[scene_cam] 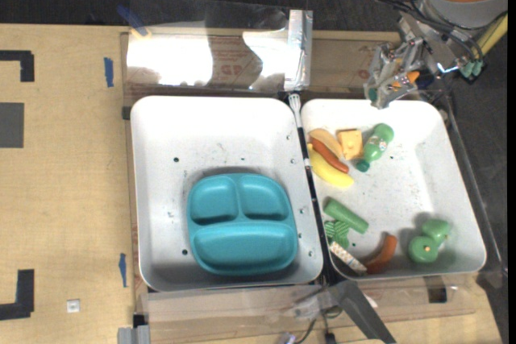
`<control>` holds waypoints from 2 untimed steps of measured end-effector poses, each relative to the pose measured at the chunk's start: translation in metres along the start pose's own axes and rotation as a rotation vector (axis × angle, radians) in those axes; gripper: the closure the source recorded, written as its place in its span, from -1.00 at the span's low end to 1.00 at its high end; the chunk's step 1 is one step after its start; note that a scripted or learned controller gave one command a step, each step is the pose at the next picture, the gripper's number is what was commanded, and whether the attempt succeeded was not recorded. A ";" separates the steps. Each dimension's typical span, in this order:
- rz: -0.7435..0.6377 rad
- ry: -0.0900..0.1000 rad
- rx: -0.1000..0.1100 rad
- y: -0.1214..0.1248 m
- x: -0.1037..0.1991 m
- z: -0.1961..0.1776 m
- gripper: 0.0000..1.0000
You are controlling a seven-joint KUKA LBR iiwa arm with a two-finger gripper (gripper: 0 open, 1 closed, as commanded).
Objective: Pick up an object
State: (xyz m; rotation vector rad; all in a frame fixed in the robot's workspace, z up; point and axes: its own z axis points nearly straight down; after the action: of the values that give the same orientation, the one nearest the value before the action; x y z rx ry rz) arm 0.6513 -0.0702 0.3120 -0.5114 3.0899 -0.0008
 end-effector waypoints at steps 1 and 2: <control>-0.183 0.000 -0.001 0.016 -0.023 0.014 1.00; -0.243 0.006 -0.004 0.026 -0.025 0.044 1.00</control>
State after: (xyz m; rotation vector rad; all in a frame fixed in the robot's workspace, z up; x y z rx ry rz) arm 0.6673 -0.0374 0.2679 -0.8835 3.0118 0.0017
